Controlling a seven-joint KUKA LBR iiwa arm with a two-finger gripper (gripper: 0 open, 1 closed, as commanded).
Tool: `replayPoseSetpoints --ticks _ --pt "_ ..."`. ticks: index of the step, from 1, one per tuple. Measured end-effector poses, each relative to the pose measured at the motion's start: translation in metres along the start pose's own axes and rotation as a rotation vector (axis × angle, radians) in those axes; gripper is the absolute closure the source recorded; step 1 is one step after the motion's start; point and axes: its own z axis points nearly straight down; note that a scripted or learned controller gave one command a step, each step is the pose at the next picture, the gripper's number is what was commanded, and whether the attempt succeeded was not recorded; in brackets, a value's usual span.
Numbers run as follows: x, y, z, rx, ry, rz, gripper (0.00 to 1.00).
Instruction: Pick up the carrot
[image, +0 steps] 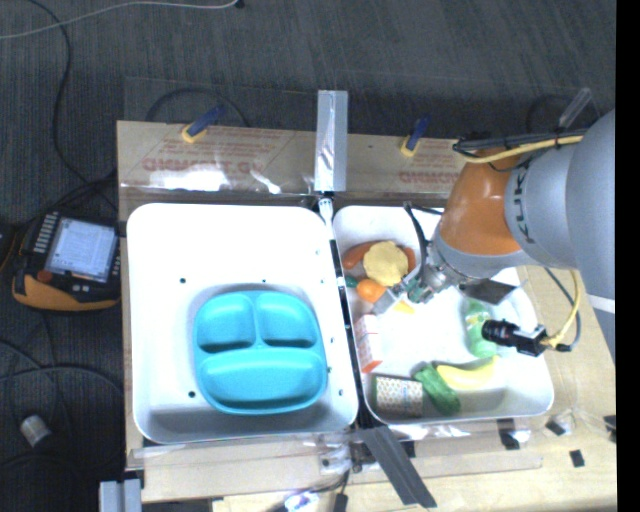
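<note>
The carrot (371, 290) is a small orange piece near the left wall of the right bin (535, 395), just below a tan round bun (388, 260). My gripper (408, 292) hangs low over the bin floor immediately right of the carrot, close to it or touching it. The wrist hides its tip, and nothing is seen held in it. The grey arm with its orange band (480, 215) reaches in from the right above the bin's back half.
An orange-red item (354, 257) lies behind the bun. The right bin also holds a green item (479, 335), a yellow banana (466, 372), a green vegetable (438, 388), a grey box (398, 395) and a packet (366, 345). The left bin (160, 250) holds a blue divided plate (260, 350).
</note>
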Motion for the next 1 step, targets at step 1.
replayPoseSetpoints --ticks 1 --pt "0.0028 0.0024 -0.0066 0.001 0.009 -0.002 1.00"
